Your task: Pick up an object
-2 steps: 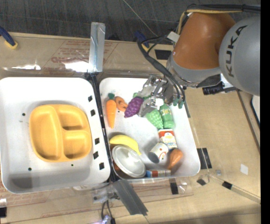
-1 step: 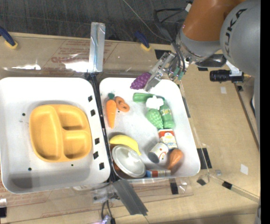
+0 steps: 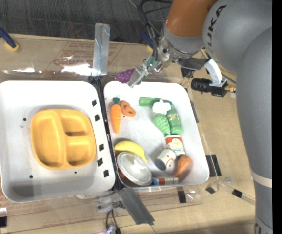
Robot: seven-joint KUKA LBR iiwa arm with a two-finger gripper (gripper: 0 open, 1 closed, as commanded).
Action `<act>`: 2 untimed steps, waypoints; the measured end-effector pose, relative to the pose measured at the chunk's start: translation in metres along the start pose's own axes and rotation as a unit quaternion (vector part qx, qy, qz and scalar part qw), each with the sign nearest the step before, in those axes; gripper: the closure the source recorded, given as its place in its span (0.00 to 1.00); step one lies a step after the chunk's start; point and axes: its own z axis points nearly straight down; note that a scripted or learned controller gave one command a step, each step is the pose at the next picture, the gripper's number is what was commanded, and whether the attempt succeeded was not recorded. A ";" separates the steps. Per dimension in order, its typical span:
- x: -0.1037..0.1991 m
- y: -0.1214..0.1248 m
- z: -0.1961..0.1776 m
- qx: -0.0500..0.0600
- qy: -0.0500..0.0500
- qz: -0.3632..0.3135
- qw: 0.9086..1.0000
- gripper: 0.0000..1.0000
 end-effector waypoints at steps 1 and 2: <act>-0.062 -0.048 0.089 0.005 0.003 -0.069 0.998 1.00; -0.068 -0.056 0.040 0.000 -0.001 0.054 0.999 1.00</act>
